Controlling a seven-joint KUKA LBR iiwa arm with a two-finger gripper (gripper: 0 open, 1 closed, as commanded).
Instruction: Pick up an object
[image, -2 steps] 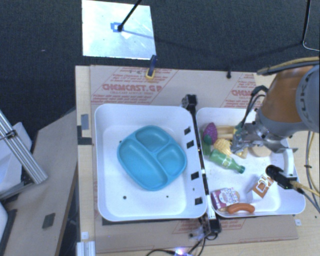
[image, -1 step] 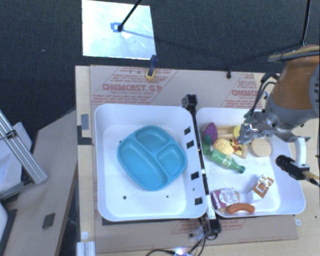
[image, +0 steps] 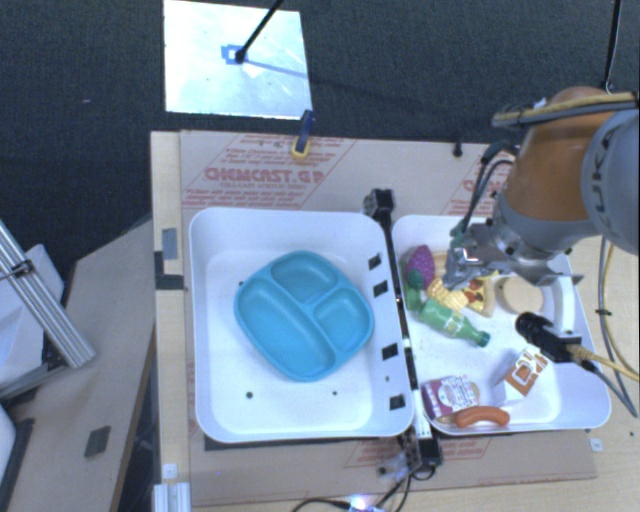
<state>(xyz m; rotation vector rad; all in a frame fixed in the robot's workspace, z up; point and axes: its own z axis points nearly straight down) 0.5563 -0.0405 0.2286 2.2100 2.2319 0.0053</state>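
Observation:
My gripper (image: 462, 272) hangs low over the right bin (image: 580, 405), above a yellow corn cob (image: 452, 296). Whether anything sits between its fingers I cannot make out. A purple toy (image: 422, 264) lies just left of it. Below it lies a green bottle (image: 452, 323) on its side. Toward the bin's front are a small packet (image: 449, 393), an orange sausage (image: 481, 417) and a small orange-and-white carton (image: 523, 372).
The left bin (image: 215, 400) holds a blue divided tray (image: 303, 313). A black divider with clips (image: 390, 290) runs between the bins. The grey and orange arm (image: 565, 170) covers the right bin's back right part.

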